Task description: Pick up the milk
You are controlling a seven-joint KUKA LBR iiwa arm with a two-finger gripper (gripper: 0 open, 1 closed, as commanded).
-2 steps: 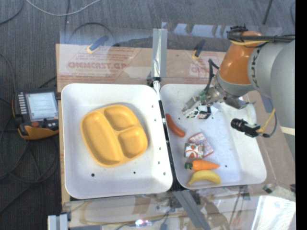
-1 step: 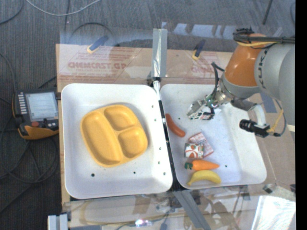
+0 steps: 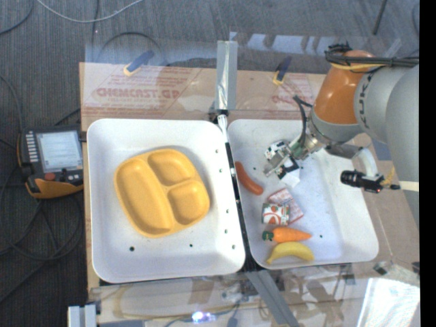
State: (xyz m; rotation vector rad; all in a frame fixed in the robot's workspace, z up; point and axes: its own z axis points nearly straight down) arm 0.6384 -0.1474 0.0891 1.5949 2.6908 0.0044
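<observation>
White plastic makes up the two big shapes here: the left bin, taking the left-centre of the frame, and the right bin, taking the right-centre, the two touching along a middle seam. In the left bin lies a yellow sectioned tray, with three compartments and nothing in them.

The arm enters from the upper right of the frame, grey with its orange band, and slants down and left into the upper part of the right bin. At its end the gripper hangs above the bin floor, just up and left of the milk; whether it is spread or pressed together I cannot tell from this slant, and nothing can be seen caught in it.

The milk, a small red-and-white carton, lies on its side near the middle of the right bin, below the gripper in the frame. Just under it lies a carrot, close or perhaps touching, and below that a banana by the bin's lower edge. A red sausage rests to the left, near the seam.

The step in hand looks like the approach. To do it well, the tool should shift toward lower frame until centred over the carton, line up across its narrower faces, and descend on the side away from the carrot so that only the carton is taken. A tipped carton may slide, so a square, central grasp matters.
</observation>
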